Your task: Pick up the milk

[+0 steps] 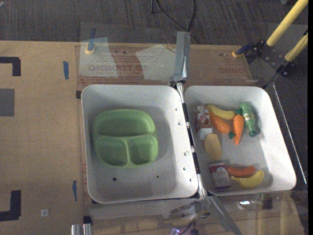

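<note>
On the counter, a green divided plate (126, 137) is seen in the left bin (93, 180). In the right bin (279, 146) the milk (220, 175) is found at the near edge, by the dividing wall — crowded on its right by an orange piece (241, 171) and a banana (250, 179), with a pale yellow piece (212, 146) just behind. How the jaws stand cannot be told.

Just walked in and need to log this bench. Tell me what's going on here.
Nothing is being handled right now. The right bin holds a jumble of toy food: two small cartons, two bananas, carrots, a green bottle and a potato. The milk is presumably one of those cartons. The left bin holds a green divided plate.
</note>
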Action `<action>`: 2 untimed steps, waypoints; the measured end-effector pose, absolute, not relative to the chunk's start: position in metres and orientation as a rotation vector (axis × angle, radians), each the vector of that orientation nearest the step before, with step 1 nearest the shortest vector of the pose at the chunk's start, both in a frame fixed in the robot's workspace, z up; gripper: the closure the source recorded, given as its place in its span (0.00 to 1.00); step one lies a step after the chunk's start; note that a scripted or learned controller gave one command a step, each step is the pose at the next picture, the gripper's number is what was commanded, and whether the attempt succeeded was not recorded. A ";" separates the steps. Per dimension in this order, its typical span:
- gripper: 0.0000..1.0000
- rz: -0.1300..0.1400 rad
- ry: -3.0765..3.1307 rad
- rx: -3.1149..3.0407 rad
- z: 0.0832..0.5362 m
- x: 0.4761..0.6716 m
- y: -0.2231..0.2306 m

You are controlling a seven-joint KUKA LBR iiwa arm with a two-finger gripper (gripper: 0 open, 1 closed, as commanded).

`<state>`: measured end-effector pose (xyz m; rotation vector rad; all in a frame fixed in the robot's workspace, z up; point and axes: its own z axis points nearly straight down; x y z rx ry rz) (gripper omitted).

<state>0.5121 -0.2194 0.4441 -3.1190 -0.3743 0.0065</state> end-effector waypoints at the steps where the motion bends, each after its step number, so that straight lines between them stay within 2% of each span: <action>1: 1.00 0.007 -0.379 -3.120 0.454 0.513 -0.218; 2: 0.00 0.008 -0.382 -3.119 0.454 0.514 -0.217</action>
